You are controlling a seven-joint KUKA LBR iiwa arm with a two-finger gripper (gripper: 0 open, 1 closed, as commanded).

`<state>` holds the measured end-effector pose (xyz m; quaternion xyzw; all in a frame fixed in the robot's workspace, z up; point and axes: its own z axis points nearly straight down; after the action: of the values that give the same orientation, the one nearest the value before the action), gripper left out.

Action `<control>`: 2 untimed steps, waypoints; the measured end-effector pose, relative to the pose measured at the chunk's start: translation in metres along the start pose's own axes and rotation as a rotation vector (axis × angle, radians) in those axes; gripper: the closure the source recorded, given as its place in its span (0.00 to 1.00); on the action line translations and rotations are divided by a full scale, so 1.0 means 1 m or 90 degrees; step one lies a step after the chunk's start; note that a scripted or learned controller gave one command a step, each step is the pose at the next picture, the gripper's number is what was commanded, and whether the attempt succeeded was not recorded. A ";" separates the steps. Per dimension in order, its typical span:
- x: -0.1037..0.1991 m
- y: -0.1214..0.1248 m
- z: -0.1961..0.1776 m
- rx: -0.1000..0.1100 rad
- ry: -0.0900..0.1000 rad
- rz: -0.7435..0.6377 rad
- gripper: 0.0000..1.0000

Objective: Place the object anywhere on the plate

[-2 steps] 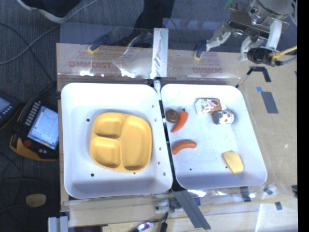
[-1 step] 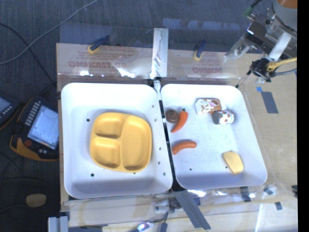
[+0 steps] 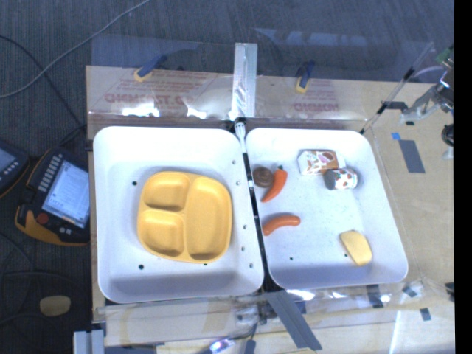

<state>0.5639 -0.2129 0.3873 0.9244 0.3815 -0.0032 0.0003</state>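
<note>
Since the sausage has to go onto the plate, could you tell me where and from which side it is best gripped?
Grip the sausage at its middle, coming straight down from above. It lies flat and alone on the floor of the right bin, long axis running roughly left to right, slightly bowed. The gripper would probably close best across the narrow width, where both sides have room. The yellow plate sits in the left bin.

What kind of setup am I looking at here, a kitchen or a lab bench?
Most likely a lab test bench, not a kitchen. Two shallow white bins sit side by side on a board: the left bin holds a yellow divided plate, the right bin holds toy food. A teach pendant and cables lie on the carpet.
</note>
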 end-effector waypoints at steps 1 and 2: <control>-0.056 -0.045 -0.004 0.000 0.001 0.197 0.00; -0.063 -0.048 0.107 0.002 0.000 0.361 0.00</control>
<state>0.4845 -0.2237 0.2811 0.9942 0.1076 -0.0035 -0.0005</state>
